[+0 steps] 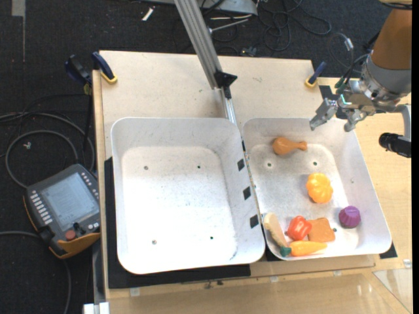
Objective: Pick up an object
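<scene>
On wooden bench, two white bins, dark floor, perhaps carpeted, cables.

A pale wooden desk stands on dark carpet. An aluminium rail slants down across its back edge. Clamps with yellow tips grip the far corners, one left, one right. A grey and orange control pendant lies on the floor to the left, cables tangled beyond.
</scene>
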Tool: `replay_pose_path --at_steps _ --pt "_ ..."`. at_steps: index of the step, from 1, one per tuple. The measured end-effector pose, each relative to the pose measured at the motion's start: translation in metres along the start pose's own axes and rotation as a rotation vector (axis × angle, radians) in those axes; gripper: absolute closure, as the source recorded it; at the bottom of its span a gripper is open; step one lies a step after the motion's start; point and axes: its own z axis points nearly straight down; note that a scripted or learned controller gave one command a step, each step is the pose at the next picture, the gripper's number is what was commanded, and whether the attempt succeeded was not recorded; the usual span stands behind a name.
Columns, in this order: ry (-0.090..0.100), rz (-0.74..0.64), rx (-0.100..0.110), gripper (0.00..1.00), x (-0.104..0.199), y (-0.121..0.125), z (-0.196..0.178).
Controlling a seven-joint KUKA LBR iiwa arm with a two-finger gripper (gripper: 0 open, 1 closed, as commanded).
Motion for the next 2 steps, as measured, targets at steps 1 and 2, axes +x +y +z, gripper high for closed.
replay_pose_path --at_steps 1,2 --pt "-0.001 -0.001 -0.002 0.00 0.000 0.000 -0.002" --pt "0.000 0.004 0.002 0.00 -0.007 -0.007 0.052"
